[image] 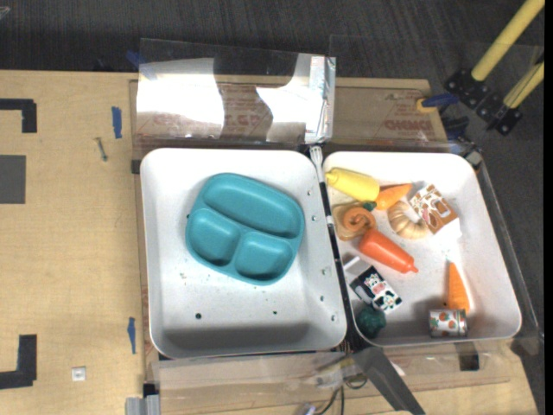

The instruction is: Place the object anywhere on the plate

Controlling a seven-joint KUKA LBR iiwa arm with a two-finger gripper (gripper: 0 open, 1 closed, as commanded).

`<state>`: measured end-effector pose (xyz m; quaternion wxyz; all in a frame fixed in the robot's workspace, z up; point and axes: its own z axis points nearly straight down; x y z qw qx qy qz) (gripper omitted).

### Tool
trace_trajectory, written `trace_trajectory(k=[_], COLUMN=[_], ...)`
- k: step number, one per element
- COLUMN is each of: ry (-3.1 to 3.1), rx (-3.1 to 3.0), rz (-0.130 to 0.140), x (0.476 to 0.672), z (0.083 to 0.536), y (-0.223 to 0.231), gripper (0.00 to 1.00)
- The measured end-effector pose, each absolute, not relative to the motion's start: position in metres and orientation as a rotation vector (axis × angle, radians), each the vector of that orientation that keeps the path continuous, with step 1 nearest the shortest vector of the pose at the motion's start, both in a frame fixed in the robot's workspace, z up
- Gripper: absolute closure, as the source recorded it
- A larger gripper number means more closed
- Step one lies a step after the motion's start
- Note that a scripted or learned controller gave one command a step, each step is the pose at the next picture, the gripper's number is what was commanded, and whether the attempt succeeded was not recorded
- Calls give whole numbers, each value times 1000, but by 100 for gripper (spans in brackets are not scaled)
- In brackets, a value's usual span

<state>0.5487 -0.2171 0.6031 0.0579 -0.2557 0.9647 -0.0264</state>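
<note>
- You have the teal plate (pixel 246 227) in the left bin (pixel 173 309), slightly toward the far side. It is divided into three compartments, with nothing resting in any of them.
- Every loose object you could choose sits in the right bin (pixel 498 258), so the task's thing is on that side, apart from the plate, with the two bin walls between them.
- Along the far side of that bin you will find a yellow piece (pixel 352 182). An orange piece (pixel 396 194) lies just beside it, and a brown-and-white square piece (pixel 432 206) is further right.
- Just below these, a round spiral bun (pixel 354 220) and a pale bread-like piece (pixel 403 220) lie close together. What the bread-like piece is remains unclear at this size.
- A red-orange cone (pixel 388 252) lies slanted near the middle.
- Toward the near side, look for a black-and-white carton (pixel 377 289), a dark green ball (pixel 371 320) against the near left corner, a small carrot (pixel 457 286) and a small can (pixel 448 322) just beneath it.
- Of the gripper, you cannot tell whether it is released or clenched, and nothing here shows it grasping any object.
</note>
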Motion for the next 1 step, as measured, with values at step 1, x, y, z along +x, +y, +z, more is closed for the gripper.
trace_trajectory(k=[1], ry=[2912], rx=[-772], rz=[-88], x=[550], z=[616], y=[-216], gripper=[100])
